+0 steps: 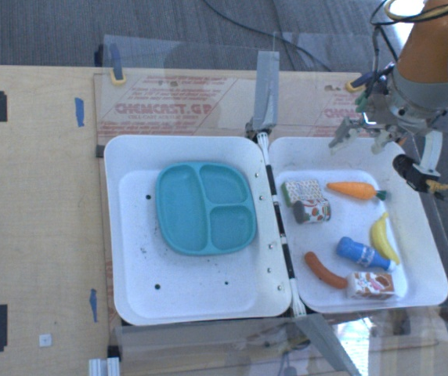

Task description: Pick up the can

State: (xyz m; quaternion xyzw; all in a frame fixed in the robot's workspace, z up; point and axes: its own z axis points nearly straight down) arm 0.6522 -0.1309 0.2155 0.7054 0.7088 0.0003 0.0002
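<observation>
- Can (312,211) lies on its side in the right bin (435,284), close to the divider, touching a small patterned box (301,190) just behind it.
- Nearest you in that bin sit a carton (373,285), a sausage (325,270), a blue bottle (362,253) and a banana (383,237); all are well apart from the can, so they should not get in your way.
- Carrot (353,189) lies just to the right of the can and box, so come straight down rather than sweeping in from the right.
- Turn the fingers to span the can's round body, not its ends, and keep clear of the box, which I judge the likeliest thing to be caught by mistake.
- Plate (206,207) in the left bin (130,288) plays no part.
- Gripper (367,137) hangs at the far rim of the right bin, above and well apart from the can; its fingers look spread and hold nothing.
</observation>
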